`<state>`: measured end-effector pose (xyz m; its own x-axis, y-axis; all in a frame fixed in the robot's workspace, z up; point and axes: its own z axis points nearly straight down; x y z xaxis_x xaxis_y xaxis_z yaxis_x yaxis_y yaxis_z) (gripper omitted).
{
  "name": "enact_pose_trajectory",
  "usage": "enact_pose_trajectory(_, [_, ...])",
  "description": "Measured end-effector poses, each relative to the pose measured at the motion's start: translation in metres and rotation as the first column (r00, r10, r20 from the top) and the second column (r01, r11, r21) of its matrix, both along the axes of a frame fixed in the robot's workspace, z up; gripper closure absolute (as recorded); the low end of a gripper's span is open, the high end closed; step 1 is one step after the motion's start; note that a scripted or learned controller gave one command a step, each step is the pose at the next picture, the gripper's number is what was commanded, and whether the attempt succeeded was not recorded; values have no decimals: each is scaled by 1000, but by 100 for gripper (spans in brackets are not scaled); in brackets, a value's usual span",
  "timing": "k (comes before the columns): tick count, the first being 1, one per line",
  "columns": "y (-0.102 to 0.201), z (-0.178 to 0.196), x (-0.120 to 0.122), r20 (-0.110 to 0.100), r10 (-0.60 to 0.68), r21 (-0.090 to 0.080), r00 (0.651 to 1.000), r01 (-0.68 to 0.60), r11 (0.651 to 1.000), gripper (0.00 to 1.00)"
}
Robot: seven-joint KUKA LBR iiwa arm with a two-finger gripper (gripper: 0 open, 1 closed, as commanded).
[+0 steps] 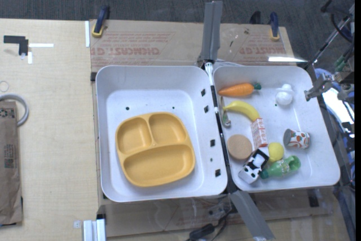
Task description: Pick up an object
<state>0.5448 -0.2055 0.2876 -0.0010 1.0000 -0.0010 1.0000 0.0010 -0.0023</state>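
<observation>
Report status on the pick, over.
Gripper at right bin's far right rim, holding nothing seen. Carrot, banana, green bottle all lying in bin, untouched. Yellow plate in left bin. Nothing blocking.

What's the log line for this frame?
phase: pre-pick | left bin: yellow divided plate | right bin: carrot, banana, other small items | held: nothing seen

2 white bins [107, 138]; 1 yellow plate [155, 148], 1 carrot [237, 89], 1 banana [242, 110], 1 lemon [275, 150].
</observation>
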Motion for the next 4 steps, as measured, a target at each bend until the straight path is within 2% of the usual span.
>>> enact_pose_trajectory(1, [43, -161, 56, 1, 143, 0, 990, -143, 990, 0])
enact_pose_trajectory(2, [121, -96, -7, 1, 106, 0, 994, -106, 994, 0])
enact_pose_trajectory(3, [105, -197, 2, 0, -70, 0, 998, 70, 998, 0])
enact_pose_trajectory(4, [105, -188, 2, -2, -73, 0, 997, 73, 997, 100])
